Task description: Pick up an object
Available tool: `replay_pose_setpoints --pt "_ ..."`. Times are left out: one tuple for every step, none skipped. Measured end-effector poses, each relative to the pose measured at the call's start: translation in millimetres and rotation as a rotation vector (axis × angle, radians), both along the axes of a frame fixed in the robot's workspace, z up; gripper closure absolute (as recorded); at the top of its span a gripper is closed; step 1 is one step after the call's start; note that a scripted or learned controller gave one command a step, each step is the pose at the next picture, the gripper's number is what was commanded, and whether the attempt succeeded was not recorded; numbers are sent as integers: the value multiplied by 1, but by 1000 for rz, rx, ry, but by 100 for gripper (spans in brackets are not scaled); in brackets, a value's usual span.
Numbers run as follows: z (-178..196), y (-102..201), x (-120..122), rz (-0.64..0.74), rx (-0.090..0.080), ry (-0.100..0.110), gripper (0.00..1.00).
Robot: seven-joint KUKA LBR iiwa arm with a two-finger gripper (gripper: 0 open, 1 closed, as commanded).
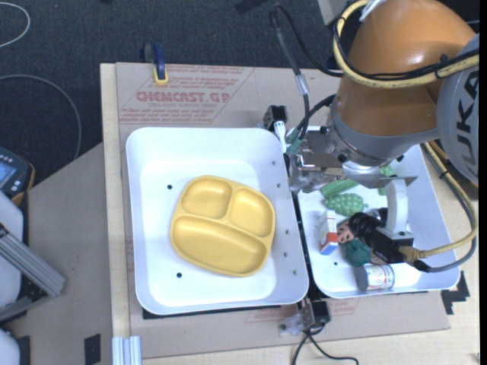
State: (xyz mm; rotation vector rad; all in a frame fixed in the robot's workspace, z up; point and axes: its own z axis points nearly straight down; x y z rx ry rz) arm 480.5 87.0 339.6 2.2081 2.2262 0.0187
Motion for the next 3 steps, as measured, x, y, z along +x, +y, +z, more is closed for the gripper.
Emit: replay_pose_setpoints --pt "-91 -47 23 -13 -6 22 100" --pt "47 -34 8 -5 -1 -3 100" --pt "66 -1 -1 -4 -3 7 100"
